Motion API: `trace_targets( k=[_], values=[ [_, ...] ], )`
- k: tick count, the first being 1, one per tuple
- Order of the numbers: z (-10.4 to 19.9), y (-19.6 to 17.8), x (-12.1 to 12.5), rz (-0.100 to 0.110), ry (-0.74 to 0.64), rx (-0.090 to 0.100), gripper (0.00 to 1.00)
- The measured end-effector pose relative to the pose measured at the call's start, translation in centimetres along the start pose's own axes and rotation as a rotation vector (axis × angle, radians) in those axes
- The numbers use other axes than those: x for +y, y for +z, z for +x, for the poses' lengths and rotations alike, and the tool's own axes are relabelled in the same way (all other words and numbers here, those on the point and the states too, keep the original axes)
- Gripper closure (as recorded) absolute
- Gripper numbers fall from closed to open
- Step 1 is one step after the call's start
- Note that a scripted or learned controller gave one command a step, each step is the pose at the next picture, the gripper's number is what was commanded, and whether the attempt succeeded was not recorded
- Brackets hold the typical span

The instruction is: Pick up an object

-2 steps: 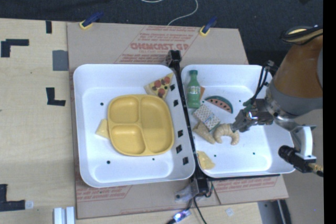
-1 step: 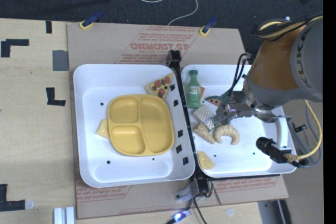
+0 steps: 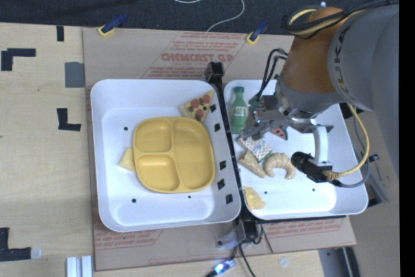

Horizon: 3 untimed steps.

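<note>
Over the right bin [image 3: 337, 204] the grey arm [image 3: 363, 48] reaches in with its orange band, and the gripper [image 3: 262, 130] hangs low near that bin's left wall; whether it is released or clenched I cannot tell, since the wrist hides much of it. Just left of it stands a green bottle [image 3: 239, 110], close against the black divider [image 3: 224, 133] between the 2 bins. Below the gripper lie a small patterned packet [image 3: 260, 150] and a tan croissant [image 3: 280, 164], touching or nearly so, with a yellowish piece [image 3: 253, 199] at the bin's lower left corner. Bare white floor shows along the right bin's lower right.

Across the divider, the left bin [image 3: 110, 139] holds a yellow sectioned plate [image 3: 174, 156] in its middle and a pizza-slice toy [image 3: 199, 107] by the upper right wall; open floor runs along its left and bottom edges. Red print on the cardboard [image 3: 130, 52] beneath is too blurred to read.
</note>
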<state>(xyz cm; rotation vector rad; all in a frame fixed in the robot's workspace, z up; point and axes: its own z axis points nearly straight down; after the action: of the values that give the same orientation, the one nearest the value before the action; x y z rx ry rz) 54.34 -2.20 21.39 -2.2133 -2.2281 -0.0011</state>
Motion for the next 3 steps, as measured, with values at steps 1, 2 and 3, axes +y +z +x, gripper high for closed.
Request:
trace_targets(
  k=[1,2,3],
  values=[
    [-0.7,0.0,-0.3,0.002,0.006,-0.002,1.00],
    [-0.4,0.0,0.1,0.002,0.005,-0.001,1.00],
    [-0.5,-2.1,0.0,0.001,0.005,-0.001,1.00]
  ],
)
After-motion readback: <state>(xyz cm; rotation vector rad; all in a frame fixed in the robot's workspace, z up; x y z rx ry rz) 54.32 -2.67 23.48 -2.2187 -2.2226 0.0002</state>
